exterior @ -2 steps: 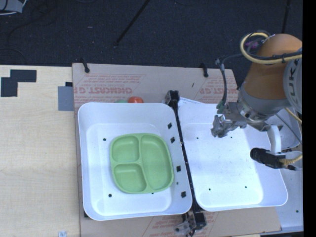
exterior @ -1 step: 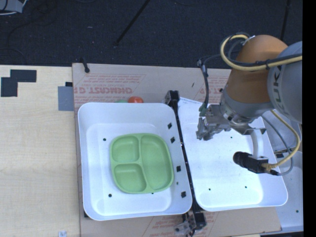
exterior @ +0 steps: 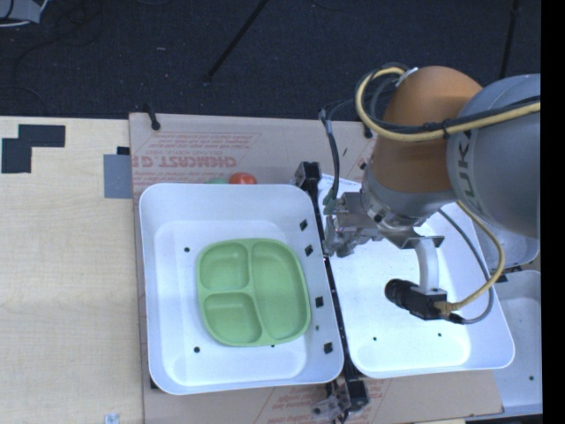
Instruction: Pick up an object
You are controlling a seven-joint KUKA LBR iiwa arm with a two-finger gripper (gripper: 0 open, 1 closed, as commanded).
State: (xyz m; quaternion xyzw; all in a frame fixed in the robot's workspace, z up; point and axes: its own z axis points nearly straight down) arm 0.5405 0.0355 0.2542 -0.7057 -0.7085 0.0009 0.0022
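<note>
A light green divided plate point(exterior: 253, 291) lies in the left white bin point(exterior: 168, 237), near its middle. The arm, grey with an orange band, hangs over the right white bin point(exterior: 415, 347). My gripper point(exterior: 340, 237) is low over that bin's left side, close to the divider between the bins. The wrist body hides its fingers. A small red object point(exterior: 242, 179) and a bit of green beside it peek out just behind the left bin's far rim.
A black cable connector point(exterior: 415, 299) hangs from the arm over the right bin's floor. Black clamps point(exterior: 309, 177) run along the seam between the bins. Cardboard point(exterior: 203, 153) lies under both bins, with wooden bench to the left.
</note>
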